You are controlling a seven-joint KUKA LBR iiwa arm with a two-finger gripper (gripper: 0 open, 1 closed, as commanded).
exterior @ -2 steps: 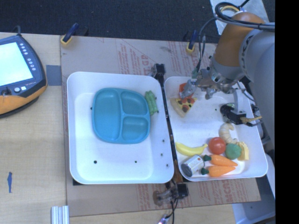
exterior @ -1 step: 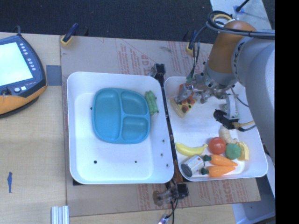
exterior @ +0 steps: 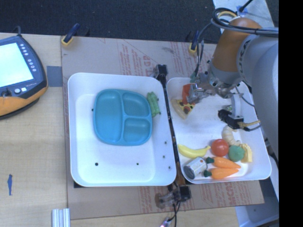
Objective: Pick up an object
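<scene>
Tool (exterior: 191, 97), spread not readable, sits low over pizza slice (exterior: 183, 107) at right bin's (exterior: 255, 174) far-left corner; slice looks light, stiff, flat plastic, likely slippery, best pinched across its narrow width near the crust.

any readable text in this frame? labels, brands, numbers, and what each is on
None can be read.
Cardboard sheet under the bins: faint reddish print, too blurred to read.
Handheld pendant at far left: lit screen washed out, its buttons too small to read.
Small can in the right bin: label too small to read.
</scene>
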